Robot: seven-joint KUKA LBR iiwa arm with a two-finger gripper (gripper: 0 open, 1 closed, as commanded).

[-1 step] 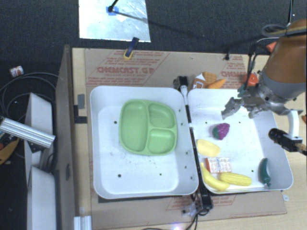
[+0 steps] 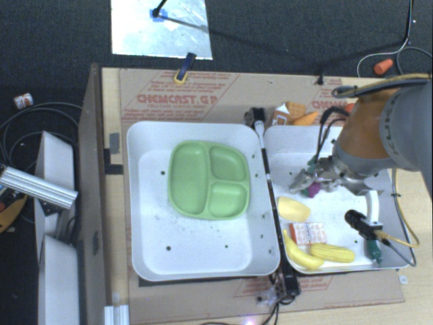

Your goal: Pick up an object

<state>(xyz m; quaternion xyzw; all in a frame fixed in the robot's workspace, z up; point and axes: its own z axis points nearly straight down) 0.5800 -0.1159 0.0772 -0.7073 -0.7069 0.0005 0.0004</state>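
My gripper (image 2: 306, 181) hangs low over the middle left of the right bin (image 2: 298, 151), with the grey arm and its orange band reaching in from the right. A small purple object (image 2: 314, 189) lies right at the gripper's tip; I cannot tell whether it is held. Just in front of it sits a pale yellow rounded piece (image 2: 293, 209). Further forward lie a small red and white box (image 2: 309, 233), a yellow banana (image 2: 300, 254) and a yellow corn cob (image 2: 331, 252).
The left bin (image 2: 152, 249) holds a green divided plate (image 2: 208, 179). A black divider rail (image 2: 268, 181) runs between the bins. Orange items (image 2: 298, 116) lie behind the right bin on the cardboard.
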